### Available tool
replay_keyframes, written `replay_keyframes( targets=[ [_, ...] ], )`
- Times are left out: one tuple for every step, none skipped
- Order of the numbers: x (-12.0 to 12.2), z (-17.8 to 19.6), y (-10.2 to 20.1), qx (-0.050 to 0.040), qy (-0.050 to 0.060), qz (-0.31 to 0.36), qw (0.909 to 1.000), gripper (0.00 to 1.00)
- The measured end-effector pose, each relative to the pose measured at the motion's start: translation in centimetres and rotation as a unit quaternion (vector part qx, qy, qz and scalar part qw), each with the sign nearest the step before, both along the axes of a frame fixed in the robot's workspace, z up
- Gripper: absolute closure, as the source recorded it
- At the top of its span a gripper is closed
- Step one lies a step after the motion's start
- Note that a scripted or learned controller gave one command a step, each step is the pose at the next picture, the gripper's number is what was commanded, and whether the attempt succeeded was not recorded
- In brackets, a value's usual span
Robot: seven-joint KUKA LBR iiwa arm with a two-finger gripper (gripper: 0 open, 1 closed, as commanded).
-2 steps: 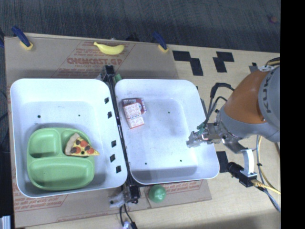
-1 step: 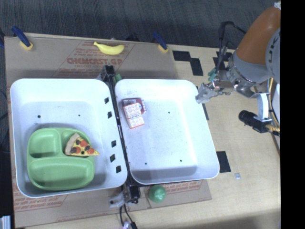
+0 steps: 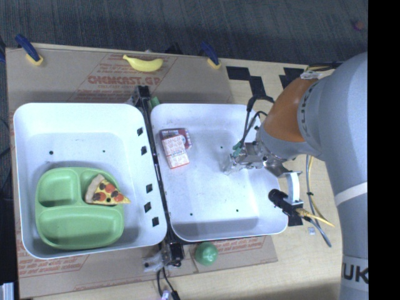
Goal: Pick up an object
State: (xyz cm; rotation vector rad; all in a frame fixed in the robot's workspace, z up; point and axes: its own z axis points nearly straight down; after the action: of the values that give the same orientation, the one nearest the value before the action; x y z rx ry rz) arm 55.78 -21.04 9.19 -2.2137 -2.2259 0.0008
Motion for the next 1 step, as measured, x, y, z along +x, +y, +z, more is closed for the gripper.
replay_keyframes(
  targets=[
    [-6.12,3.72,-0.09,-0.0003,0.000,-0.001,1.0000,1.00]
  ],
)
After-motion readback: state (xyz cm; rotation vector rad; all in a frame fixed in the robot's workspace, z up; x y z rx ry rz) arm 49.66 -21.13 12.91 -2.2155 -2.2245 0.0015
